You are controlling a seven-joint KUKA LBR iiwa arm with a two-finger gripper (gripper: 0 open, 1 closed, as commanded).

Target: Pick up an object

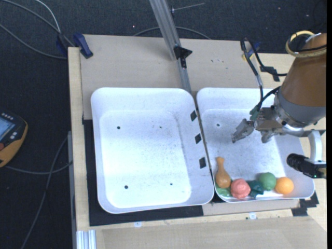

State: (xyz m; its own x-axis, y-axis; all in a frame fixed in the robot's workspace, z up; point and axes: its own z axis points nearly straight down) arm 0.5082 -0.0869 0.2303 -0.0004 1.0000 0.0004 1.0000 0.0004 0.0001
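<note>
Several toys lie along the front edge of the right bin [228,105]: a tan pear-shaped piece [222,175], a pink ball [240,188], a dark teal piece [256,187], a green ball [267,180] and an orange ball [284,185]. My gripper [252,137] hovers over the middle of the right bin, behind the toys and apart from them. Its fingers [239,133] are spread open with nothing between them.
The left bin [104,100] stands beside the right one, with a metal pole [168,25] slanting over the gap between them. Black clips [197,138] sit on the shared rim. Cables run along the bench's far right corner.
</note>
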